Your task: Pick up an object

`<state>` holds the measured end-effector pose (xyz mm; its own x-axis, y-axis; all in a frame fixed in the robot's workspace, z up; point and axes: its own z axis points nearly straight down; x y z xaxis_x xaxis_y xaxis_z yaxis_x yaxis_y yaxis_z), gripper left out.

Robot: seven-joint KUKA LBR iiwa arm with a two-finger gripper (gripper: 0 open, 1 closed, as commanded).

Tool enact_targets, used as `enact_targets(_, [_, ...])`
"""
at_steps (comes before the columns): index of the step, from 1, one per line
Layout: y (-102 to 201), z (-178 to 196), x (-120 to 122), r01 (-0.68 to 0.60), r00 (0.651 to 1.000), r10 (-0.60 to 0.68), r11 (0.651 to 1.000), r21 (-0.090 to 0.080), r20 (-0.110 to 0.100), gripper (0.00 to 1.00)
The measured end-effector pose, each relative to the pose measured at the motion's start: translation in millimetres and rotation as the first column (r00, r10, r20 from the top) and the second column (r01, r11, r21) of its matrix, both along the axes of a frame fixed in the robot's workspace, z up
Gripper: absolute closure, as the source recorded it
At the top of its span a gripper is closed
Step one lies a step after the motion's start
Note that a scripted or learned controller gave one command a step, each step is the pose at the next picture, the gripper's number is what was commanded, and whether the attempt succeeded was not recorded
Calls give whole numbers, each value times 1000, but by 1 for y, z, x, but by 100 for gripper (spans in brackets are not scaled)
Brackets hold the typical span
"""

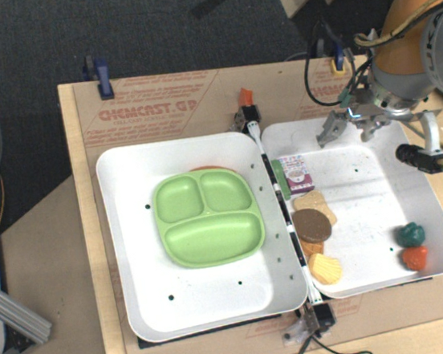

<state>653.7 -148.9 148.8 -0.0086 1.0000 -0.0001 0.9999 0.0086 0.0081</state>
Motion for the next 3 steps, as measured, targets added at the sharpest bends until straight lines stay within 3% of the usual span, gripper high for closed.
enact_targets(1, [58, -65, 14, 4, 1000, -4, 1000, 0, -7, 0])
enact_targets(2, [56, -47, 17, 5, 1000, -5, 1000, -1, 7, 100])
enact_targets(3, [56, -48, 17, 5, 1000, -5, 1000, -1, 4, 0])
